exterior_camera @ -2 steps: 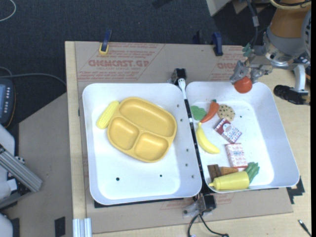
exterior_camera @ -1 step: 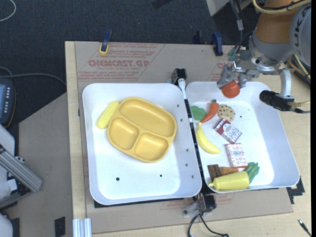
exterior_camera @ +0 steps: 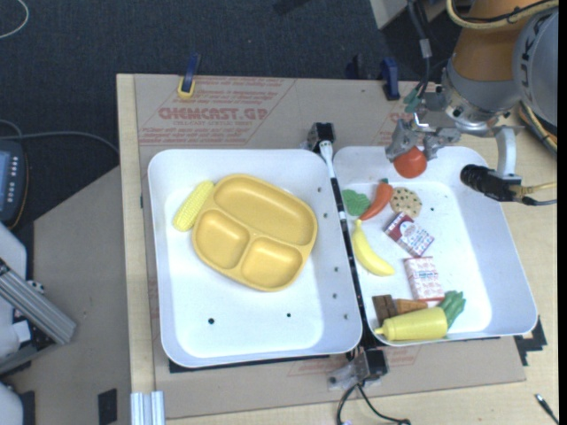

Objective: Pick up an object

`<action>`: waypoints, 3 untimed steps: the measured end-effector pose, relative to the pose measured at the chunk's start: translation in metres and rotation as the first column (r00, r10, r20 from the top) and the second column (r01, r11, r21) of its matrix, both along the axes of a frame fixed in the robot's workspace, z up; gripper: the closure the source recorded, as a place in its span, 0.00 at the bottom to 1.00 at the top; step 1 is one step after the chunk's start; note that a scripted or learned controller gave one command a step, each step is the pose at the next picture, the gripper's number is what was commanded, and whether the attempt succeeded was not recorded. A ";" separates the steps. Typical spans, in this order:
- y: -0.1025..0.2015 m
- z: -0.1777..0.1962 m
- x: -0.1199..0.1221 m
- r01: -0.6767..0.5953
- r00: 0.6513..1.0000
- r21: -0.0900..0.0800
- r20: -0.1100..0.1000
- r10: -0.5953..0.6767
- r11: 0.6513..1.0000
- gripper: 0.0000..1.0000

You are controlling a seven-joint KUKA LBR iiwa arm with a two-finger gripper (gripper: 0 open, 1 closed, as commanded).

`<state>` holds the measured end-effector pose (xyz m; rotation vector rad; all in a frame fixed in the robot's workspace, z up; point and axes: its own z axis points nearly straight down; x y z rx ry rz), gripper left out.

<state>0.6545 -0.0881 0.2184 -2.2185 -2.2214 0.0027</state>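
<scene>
Above the right bin's [exterior_camera: 496,264] far edge, we see the hand [exterior_camera: 413,153] closed around a small red tomato [exterior_camera: 410,162], lifted clear of the carrot [exterior_camera: 379,198] and cookie [exterior_camera: 406,201] below it.

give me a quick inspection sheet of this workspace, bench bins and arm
surface: bench bears a left bin and a right bin, side by side.
job's things: red tomato-like toy between the end effector's fingers, above the right bin's far edge.
clutter: left bin holds a yellow divided tray and a corn cob. Right bin holds a carrot, cookie, banana, two small cartons, a brown block and a yellow vegetable with green leaves.
grippers: end effector shut on the red toy.
cables: black cable at the bench's near edge; yellow hose on the arm.
surroundings: dark carpet; blue clamps on the far edge.
</scene>
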 end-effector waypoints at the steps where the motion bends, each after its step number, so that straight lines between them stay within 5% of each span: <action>1: -0.001 0.002 0.017 -0.001 1.000 -0.001 0.006 0.001 1.000 1.00; 3: -0.009 -0.001 0.003 0.003 1.000 0.000 0.000 -0.003 1.000 1.00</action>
